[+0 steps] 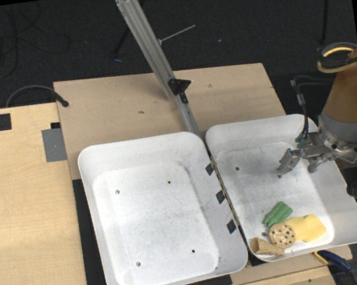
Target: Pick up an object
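Note:
Several small objects lie bunched in the near corner of the right bin [258, 140]: a green piece [277, 213], a yellow lump [309, 227], a round tan disc with holes [281, 235] and a tan scrap [266, 246]. My gripper [296, 166] hangs over the right side of that bin, behind the pile and apart from it. Its fingers [283, 166] are spread open and nothing is between them.
The left bin [143, 152] adjoins the right one, with black clips [219, 196] along the shared rim. A slanted metal rail [151, 49] rises behind the bins. The arm's orange band [345, 93] stands at the right edge.

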`<state>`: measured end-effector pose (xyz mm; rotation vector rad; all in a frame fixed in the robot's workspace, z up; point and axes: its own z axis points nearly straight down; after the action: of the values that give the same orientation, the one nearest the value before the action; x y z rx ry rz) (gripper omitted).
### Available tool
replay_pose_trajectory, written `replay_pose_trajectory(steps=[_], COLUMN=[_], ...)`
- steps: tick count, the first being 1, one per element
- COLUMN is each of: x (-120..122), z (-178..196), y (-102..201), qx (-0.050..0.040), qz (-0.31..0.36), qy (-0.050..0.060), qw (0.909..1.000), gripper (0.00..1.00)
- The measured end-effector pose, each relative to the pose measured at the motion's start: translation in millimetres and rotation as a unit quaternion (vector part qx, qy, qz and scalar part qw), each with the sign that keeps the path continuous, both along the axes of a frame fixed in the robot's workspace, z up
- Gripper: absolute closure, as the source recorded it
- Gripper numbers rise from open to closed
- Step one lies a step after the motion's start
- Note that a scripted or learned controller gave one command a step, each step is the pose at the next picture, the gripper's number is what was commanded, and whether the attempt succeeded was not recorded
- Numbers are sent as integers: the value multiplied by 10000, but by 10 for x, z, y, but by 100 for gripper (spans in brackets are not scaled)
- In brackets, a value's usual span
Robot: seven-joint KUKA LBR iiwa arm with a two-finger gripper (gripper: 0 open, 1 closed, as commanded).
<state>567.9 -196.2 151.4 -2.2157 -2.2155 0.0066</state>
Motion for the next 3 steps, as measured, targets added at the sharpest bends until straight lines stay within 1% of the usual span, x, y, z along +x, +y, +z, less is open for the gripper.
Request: replay_pose_trajectory(steps=[1, 2, 3], x=[-14, -6, 42], z=[-541, -407, 187], y=[13, -5, 61], qx=[-1, -7, -17], qz=[-4, -31, 9], qy=[-5, -25, -61], qw=[10000, 10000, 10000], gripper=[0, 100, 100])
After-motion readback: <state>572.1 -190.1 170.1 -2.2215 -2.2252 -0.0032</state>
